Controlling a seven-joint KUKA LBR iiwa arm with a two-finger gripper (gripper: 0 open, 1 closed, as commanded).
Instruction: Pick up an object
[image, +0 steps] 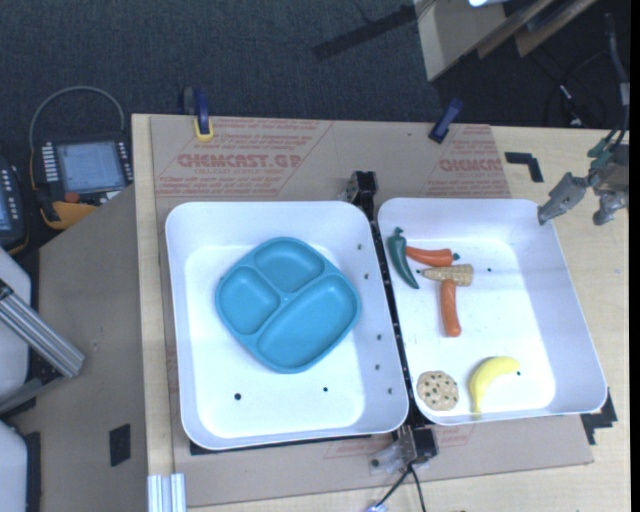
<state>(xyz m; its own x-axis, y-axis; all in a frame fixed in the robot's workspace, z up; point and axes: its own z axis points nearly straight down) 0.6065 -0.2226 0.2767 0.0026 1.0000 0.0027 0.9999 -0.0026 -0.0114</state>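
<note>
- The hand (583, 200) sits at the right edge of the frame, just past the upper right corner of the right bin (560, 300), with its two fingers spread and nothing between them.
- Every candidate lies in that right bin: a green pepper (401, 259) near the bin's upper left, two orange-red sausages, one lying flat (430, 256) and one upright in the frame (451, 308), a corn cob (446, 273) across them, a cookie (437, 390) at the bottom and a banana (491, 379) just right of the cookie.
- The left bin (190, 330) carries a blue divided plate (288, 303), broad and flat, a poor fit for two fingers by my reckoning.
- The banana looks the best target: it lies apart from the pepper, corn and sausage cluster, with bare bin floor on most sides.
- To do this well, bring the hand over the banana's middle, turn the wrist so the fingers straddle its narrow width, and come straight down.
- The risk with the cluster is that touching pieces get nudged or two get pinched at once; the cookie is likely too flat to catch.
- Keep clear of the bin's sloped wall during the descent.
</note>
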